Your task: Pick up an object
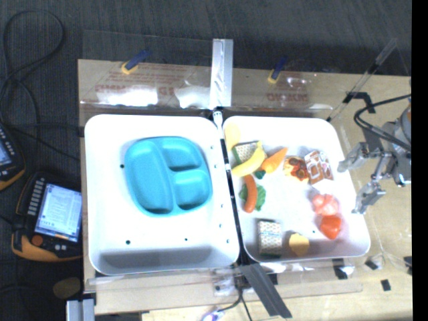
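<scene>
The right white bin (334,134) holds several toy foods: a yellow banana (245,156), an orange carrot (273,160), an orange sausage on green (249,194), a red-and-white snack packet (315,166), a pink piece (322,202), a red tomato (331,227), a checkered packet (269,237) and a yellow block (298,244). My gripper (360,178) hangs just outside this bin's right rim, over the bench. It is open, with its two metal fingers (352,158) spread apart and nothing between them.
The left white bin (107,246) bears a blue divided plate (168,174). A metal bar (222,72) stands behind the seam between the bins. A hand-held pendant (51,214) and cables lie on the floor to the left. Black cables (374,112) run near the arm.
</scene>
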